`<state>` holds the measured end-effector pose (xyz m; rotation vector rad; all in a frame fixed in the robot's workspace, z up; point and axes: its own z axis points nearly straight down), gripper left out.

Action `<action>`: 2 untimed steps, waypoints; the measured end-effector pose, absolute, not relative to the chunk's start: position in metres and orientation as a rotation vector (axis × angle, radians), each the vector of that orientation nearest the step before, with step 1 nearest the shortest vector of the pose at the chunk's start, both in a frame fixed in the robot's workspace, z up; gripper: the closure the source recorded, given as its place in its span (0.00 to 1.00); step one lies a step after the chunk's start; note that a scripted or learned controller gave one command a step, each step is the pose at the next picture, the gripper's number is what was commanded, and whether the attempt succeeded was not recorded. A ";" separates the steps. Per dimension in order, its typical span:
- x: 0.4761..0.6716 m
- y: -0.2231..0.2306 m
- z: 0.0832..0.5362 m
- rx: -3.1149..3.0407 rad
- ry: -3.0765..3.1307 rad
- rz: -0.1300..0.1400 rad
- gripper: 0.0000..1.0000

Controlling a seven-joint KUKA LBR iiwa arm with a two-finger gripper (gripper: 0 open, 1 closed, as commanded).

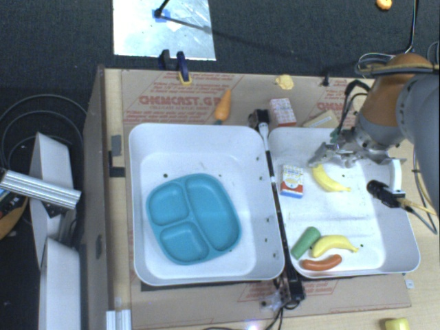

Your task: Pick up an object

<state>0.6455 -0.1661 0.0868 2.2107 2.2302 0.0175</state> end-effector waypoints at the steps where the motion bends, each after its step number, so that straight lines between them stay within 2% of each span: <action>1: 0.642 -0.171 0.097 2.209 2.226 0.006 1.00; 2: 0.642 -0.171 0.096 2.208 2.227 0.005 0.00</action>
